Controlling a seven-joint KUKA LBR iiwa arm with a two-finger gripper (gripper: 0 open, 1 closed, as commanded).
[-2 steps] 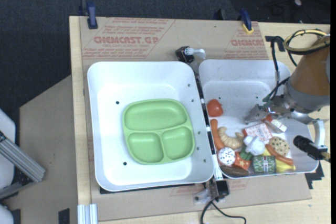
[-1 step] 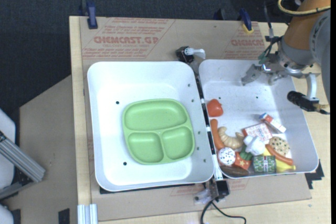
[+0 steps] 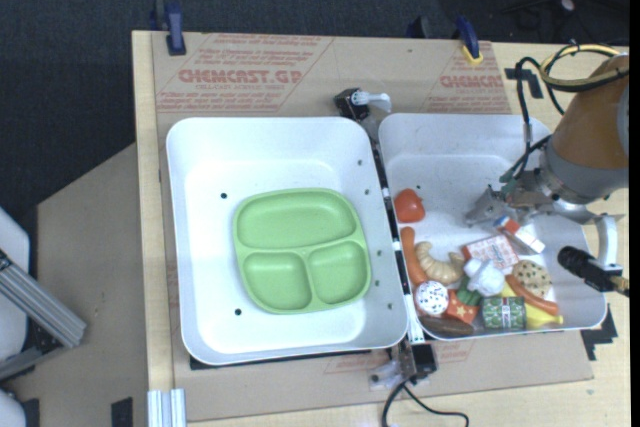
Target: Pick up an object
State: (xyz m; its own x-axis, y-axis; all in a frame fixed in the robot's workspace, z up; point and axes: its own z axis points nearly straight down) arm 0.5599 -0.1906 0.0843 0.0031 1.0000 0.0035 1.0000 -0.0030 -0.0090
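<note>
Grey metal claw [image 3: 497,205] low over the bare upper floor of the right bin [image 3: 440,140]; fingers too small and blurred to tell if spread or pressed together. Nothing visibly between them. Toy food is heaped just below: red tomato [image 3: 408,206], croissant [image 3: 438,262], small can [image 3: 503,313]. Best move, I judge: shift down toward the heap, choose a piece standing apart, centre over it before closing. Green plate [image 3: 300,250] sits in left bin [image 3: 200,215].

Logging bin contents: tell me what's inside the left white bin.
The left bin holds one green divided tray with three compartments, lying flat near the middle. All three look bare. The bin floor directly beneath the tray is covered, so anything under it can't be seen.
</note>
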